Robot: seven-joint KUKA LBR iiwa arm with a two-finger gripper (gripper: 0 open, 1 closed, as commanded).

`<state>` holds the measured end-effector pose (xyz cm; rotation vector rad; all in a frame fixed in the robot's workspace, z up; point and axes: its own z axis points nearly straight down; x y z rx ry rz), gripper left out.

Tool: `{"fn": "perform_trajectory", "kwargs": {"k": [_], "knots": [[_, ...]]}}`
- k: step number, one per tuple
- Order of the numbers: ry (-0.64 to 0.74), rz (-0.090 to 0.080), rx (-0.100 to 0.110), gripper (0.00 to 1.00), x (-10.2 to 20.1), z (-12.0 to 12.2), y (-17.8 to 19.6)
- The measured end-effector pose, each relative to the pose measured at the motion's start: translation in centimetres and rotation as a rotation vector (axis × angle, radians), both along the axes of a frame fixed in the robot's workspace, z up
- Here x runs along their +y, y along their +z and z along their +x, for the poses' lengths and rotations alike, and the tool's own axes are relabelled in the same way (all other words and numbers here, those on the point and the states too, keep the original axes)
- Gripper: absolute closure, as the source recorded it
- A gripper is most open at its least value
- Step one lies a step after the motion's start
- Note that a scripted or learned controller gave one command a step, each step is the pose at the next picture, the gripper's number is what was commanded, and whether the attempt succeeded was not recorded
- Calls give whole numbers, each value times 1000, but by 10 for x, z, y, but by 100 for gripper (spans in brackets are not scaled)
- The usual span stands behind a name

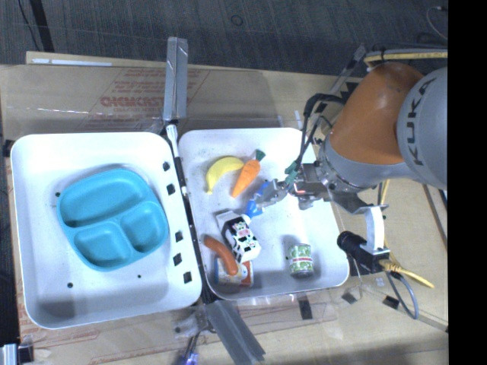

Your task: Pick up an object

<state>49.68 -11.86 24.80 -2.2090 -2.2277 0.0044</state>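
Note:
The right bin (pixel 319 226) holds several small objects. A yellow banana (pixel 221 170) lies at its upper left, with an orange carrot (pixel 246 175) slanting beside it. Just below the carrot is a small blue object (pixel 256 198). My gripper (pixel 278 190) hangs low over the bin's middle, right next to that blue object; whether it touches it is unclear. A black-and-white cow-patterned box (pixel 242 237) sits lower down, with a reddish sausage (pixel 221 254) at its left. A green-labelled can (pixel 300 259) stands at the lower right.
The left bin (pixel 38 166) holds a blue divided plate (pixel 112 217). A metal divider bar (pixel 175 74) rises between the bins. My arm's orange and grey body (pixel 380 128) overhangs the right bin's right rim. Cables and a black fitting (pixel 358 249) lie beyond that rim.

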Motion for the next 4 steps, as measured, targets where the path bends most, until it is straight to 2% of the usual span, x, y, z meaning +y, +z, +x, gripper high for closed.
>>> {"fn": "perform_trajectory", "kwargs": {"k": [1, 2, 3, 4], "knots": [[-52, -1, 2, 0, -9, 61, -96], [-125, 0, 2, 0, -40, 77, -157], [-121, 0, 5, 100, -40, 76, -148], [26, -1, -4, 100, -40, 88, -24]]}}
